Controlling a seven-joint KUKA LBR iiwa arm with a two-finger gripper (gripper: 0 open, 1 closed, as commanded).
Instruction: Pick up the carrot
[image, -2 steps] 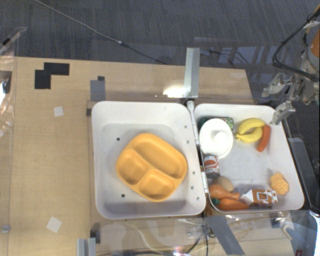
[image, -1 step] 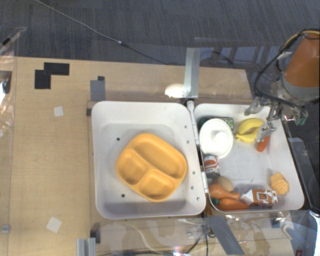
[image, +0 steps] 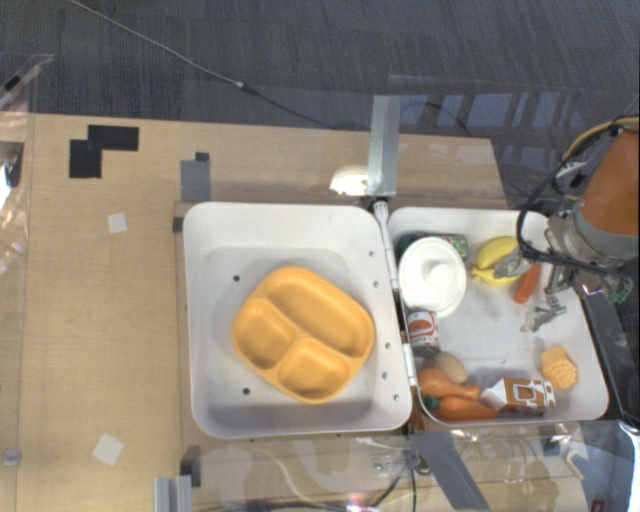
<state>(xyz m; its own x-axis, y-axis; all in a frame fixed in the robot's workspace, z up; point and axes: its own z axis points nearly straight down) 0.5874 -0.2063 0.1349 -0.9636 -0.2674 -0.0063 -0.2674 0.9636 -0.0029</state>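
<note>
Fingers (image: 536, 282) clamp the carrot (image: 527, 284) above the right bin (image: 597, 372) — just beside the banana (image: 495, 261).

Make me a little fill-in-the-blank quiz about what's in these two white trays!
1. The yellow divided plate lies in the ____ bin.
2. The banana lies in the ____ bin.
3. The pincer has a small carrot of ____ colour between its fingers.
4. The white bowl sits to the ____ of the banana.

Missing words: left; right; orange; left

Wooden bench (image: 100, 330), two white bins touching side by side: left bin (image: 215, 400), right bin (image: 590, 395)
</note>
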